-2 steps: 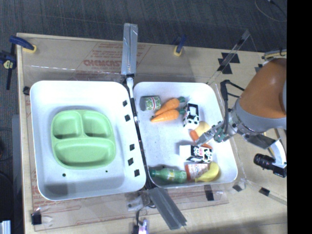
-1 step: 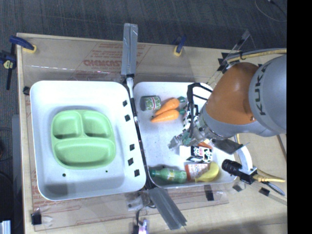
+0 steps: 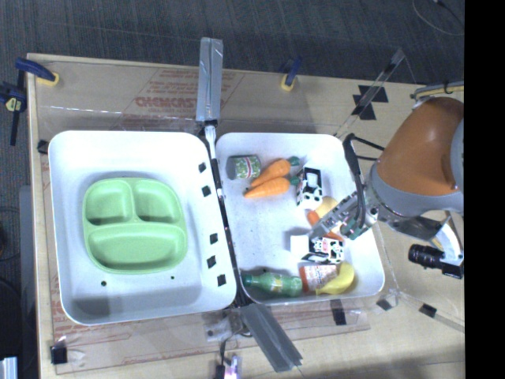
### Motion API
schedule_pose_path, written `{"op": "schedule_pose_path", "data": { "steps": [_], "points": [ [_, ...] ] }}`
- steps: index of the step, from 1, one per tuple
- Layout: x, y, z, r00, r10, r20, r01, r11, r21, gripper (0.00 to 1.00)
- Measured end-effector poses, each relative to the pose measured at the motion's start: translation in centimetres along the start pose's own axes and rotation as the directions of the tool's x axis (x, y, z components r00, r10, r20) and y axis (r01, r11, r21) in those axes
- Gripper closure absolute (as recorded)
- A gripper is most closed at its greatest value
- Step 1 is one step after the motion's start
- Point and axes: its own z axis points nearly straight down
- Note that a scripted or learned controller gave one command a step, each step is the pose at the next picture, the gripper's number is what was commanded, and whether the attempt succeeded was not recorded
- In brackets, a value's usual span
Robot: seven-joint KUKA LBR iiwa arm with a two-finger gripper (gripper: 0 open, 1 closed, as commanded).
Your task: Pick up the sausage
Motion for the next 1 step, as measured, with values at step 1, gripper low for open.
{"op": "schedule_pose_path", "data": {
  "steps": [1],
  "points": [
    [5.30, 3.84, -0.96, 0.985, -0.170, -0.003, 0.170, 0.985, 0.001, 1.00]
  ]
}}
